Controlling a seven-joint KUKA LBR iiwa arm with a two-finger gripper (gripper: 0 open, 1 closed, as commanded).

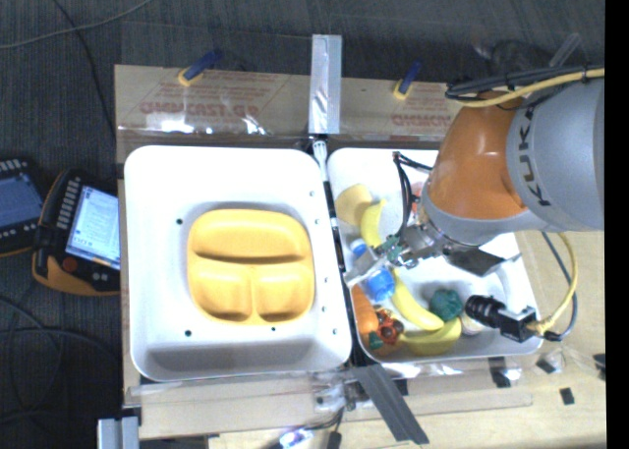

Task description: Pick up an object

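Observation:
My gripper [390,252] hangs low over the left part of the right bin [428,164], right above a pile of toy food. Under and around it lie a yellow banana [369,221], a blue piece [378,285], a second banana [418,311], a dark green piece [447,301] and an orange-red piece [366,319]. A pale yellow round item [351,201] sits at the bin's upper left. The arm's bulk covers the bin's right half. I see nothing clearly held.
The left bin [157,192] holds a yellow divided tray [252,262]. A divider rim [329,241] separates the bins. A handheld pendant [79,236] lies on the floor to the left. Clamps and taped cardboard run along the far edge.

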